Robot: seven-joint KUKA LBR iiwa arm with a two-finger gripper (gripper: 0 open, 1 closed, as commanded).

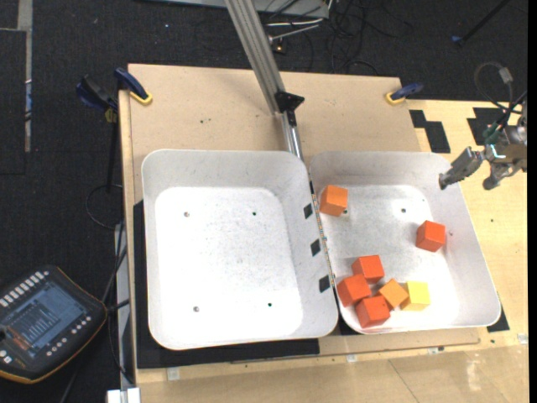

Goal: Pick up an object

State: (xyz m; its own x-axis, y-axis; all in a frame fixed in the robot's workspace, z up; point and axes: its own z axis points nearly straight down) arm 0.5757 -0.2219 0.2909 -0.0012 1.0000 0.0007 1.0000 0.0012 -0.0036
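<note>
From my remote seat, I saw the gripper (475, 171) at the frame's right edge, above the upper right rim of the right bin (470, 250); its two fingers stood apart with nothing between them, and most of the arm was cut off by the frame. The blocks lay in that bin: an orange cube (334, 200) near the divider, a red-orange cube (430, 236) alone toward the right, and a tight cluster near the front wall where a yellow cube (417, 295) touched an orange one (393, 293). How the clustered red cubes (362, 290) overlapped was hard to judge. The left bin (159, 225) sat beside it.
</note>
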